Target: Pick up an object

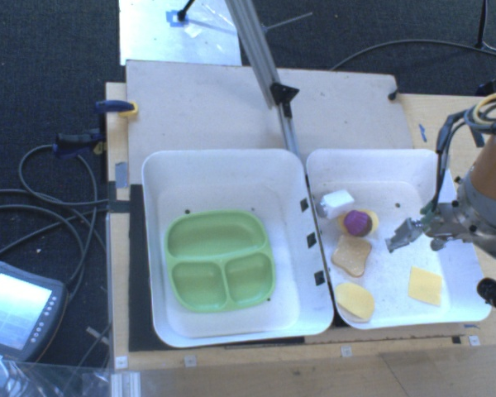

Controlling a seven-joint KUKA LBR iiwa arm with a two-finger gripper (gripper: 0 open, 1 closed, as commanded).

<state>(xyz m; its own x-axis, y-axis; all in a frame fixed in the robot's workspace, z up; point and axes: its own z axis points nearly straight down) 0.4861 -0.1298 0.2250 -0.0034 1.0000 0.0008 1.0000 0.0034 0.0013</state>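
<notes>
The right bin (pixel 397 160) holds a white block (pixel 336 201), a purple ball on a yellow base (pixel 359 222), a slice of toast (pixel 352 255), a round yellow chip-like piece (pixel 355 301) and a square yellow cheese slice (pixel 426 286). My gripper (pixel 407 234) hangs over the right part of this bin, just right of the purple ball and above the cheese slice. Nothing is seen between its fingers.
The left bin (pixel 223 164) carries a green divided plate (pixel 220 260). A metal pole (pixel 260 48) slants across the back board down to the divider between the bins. Cables and a teach pendant (pixel 16 304) lie left of the bench.
</notes>
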